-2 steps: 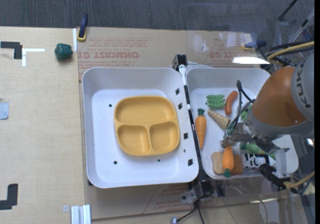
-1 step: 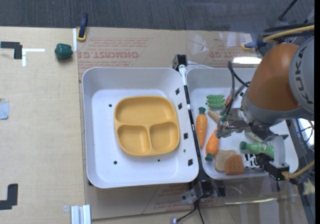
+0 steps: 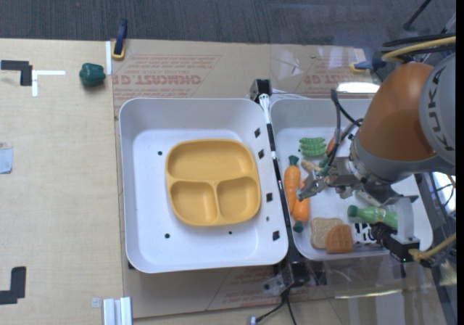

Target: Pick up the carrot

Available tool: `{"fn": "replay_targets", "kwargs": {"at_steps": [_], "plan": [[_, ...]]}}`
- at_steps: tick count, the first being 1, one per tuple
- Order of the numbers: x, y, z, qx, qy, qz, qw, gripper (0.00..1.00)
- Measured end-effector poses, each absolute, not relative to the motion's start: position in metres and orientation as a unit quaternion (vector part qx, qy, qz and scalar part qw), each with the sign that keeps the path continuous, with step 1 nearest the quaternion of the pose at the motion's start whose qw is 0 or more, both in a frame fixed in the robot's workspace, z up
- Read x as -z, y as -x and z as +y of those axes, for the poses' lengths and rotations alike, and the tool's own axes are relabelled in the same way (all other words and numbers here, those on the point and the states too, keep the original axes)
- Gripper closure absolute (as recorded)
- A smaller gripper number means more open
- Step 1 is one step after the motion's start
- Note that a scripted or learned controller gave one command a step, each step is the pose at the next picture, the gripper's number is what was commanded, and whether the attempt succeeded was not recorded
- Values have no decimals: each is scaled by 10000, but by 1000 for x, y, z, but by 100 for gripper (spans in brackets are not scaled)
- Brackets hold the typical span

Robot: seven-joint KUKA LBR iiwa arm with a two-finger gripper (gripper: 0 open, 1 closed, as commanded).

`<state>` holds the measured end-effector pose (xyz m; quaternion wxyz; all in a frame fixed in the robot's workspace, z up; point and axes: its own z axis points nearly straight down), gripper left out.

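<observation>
A tan bench (image 3: 58,229) is bearing two white bins under a dark floor, with a green lump (image 3: 92,75) sitting at ten o'clock. The left bin (image 3: 138,193) is holding a yellow divided plate (image 3: 213,180). In the right bin (image 3: 284,114), the carrot (image 3: 292,180) is lying along the nine o'clock wall, beside toast (image 3: 325,231) and a green leafy toy (image 3: 313,146). The gripper (image 3: 313,184) is hovering just right of the carrot; I cannot tell its state.

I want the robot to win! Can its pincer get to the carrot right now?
Probably yes. The pincer hangs just right of the carrot, which lies uncovered along the right bin's left wall. That wall could crowd one finger.
</observation>
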<state>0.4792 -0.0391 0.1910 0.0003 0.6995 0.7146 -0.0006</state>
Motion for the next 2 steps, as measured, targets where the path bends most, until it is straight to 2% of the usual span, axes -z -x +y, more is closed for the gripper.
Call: {"fn": "replay_targets", "kwargs": {"at_steps": [1,2], "plan": [[-190,-547,-19,24,-7494,6621,-4,0],[-191,-549,-60,19,-7378,6751,4,0]]}}
